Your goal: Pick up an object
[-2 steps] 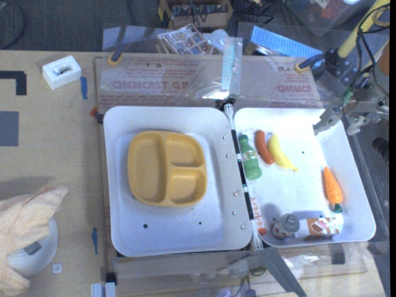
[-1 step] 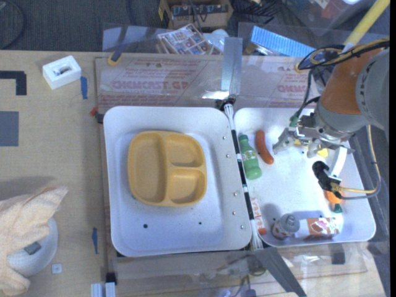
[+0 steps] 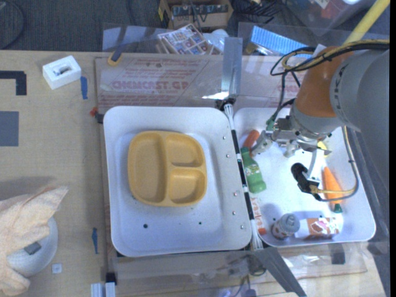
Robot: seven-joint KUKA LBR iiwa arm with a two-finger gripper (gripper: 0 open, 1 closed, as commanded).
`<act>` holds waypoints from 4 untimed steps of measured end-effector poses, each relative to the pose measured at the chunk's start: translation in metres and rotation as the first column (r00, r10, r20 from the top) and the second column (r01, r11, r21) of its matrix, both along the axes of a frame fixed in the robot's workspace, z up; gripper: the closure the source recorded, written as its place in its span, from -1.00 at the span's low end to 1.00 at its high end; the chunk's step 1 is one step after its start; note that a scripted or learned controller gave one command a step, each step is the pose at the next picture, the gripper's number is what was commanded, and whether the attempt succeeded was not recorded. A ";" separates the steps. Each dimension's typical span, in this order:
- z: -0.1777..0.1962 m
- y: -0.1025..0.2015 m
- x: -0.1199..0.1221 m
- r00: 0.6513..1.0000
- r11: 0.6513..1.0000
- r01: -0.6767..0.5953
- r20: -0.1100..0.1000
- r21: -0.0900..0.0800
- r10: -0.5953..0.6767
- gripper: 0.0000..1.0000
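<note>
Wood tabletop (image 3: 55, 141), two white bins side by side. Left bin (image 3: 117, 228) has a yellow divided plate (image 3: 167, 167) in it. Right bin (image 3: 365, 221) holds the pickables: green bottle (image 3: 252, 172) along its left wall, small red-orange piece (image 3: 250, 138) just beyond it, carrot (image 3: 331, 181) on the right, grey-capped jar (image 3: 286, 226) and a pouch (image 3: 322, 226) at the near edge. I see the claw (image 3: 279, 142) over the bin's far half, near the red-orange piece; can't tell if it's open or closed.
</note>
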State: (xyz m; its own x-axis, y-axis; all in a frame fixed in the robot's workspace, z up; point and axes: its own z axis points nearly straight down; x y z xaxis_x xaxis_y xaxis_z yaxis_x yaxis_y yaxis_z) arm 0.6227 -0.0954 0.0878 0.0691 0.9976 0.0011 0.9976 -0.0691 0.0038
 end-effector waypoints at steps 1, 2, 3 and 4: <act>0.000 -0.085 -0.015 0.982 0.982 -0.191 0.001 -0.004 0.191 -1.00; 0.000 -0.085 0.036 0.976 0.977 -0.211 -0.043 0.019 0.211 -1.00; 0.100 -0.128 -0.006 0.984 0.984 -0.176 -0.001 -0.004 0.176 -1.00; 0.000 -0.115 0.039 0.991 0.991 -0.135 -0.002 0.014 0.135 -1.00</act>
